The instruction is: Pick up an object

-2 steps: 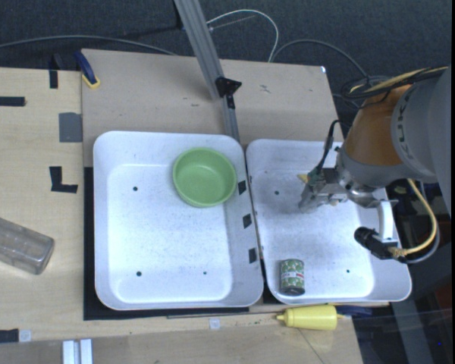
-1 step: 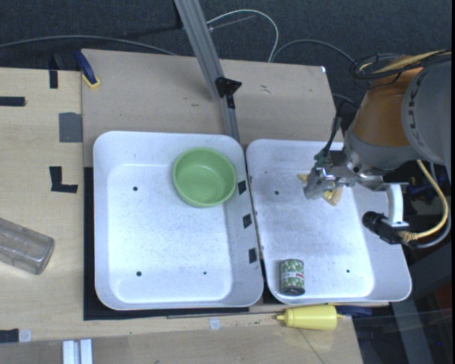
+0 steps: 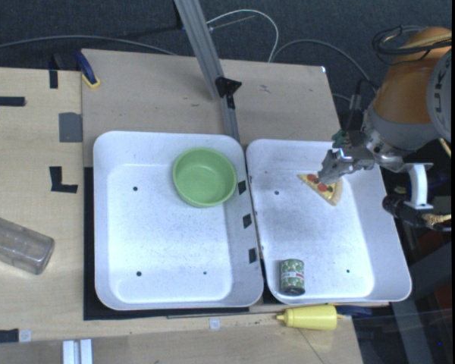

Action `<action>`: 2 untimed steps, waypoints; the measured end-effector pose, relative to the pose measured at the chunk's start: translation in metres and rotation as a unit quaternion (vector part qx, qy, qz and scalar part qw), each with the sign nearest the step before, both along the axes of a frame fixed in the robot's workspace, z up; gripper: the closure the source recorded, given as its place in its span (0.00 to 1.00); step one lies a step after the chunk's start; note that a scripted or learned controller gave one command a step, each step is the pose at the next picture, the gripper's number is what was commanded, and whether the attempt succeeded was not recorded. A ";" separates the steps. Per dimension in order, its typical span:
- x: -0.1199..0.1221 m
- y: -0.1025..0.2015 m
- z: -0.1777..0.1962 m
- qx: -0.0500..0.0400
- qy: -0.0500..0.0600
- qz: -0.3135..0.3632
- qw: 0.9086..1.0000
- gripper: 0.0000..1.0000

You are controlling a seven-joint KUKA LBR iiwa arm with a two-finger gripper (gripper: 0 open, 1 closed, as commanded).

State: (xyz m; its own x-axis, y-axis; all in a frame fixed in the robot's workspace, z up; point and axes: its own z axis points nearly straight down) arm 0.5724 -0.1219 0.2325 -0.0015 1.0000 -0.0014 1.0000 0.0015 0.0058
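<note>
Down in the right bin point(image 3: 364, 226), the gripper point(image 3: 332, 167) hangs over the far half, just above a pizza slice point(image 3: 324, 187) that lies flat on the bin floor near the far edge. Whether the fingers are wide or narrow cannot be told; they are small and dark against the slice's upper end, and nothing shows plainly between them. A green can point(image 3: 292, 276) stands near the right bin's near edge, toward its left corner. A green bowl point(image 3: 204, 177) sits in the left bin point(image 3: 129, 241), by its far right corner. A yellow bottle point(image 3: 312, 318) lies on the surface just beyond the right bin's near edge, and a clear cup point(image 3: 14, 243) lies on its side near the surface's left edge.
</note>
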 end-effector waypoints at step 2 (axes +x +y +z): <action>0.015 0.042 0.044 0.001 0.004 0.002 1.000 1.00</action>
State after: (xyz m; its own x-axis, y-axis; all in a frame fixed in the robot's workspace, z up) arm 0.5874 -0.0802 0.2763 -0.0052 1.0000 0.0005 1.0000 0.0052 -0.0012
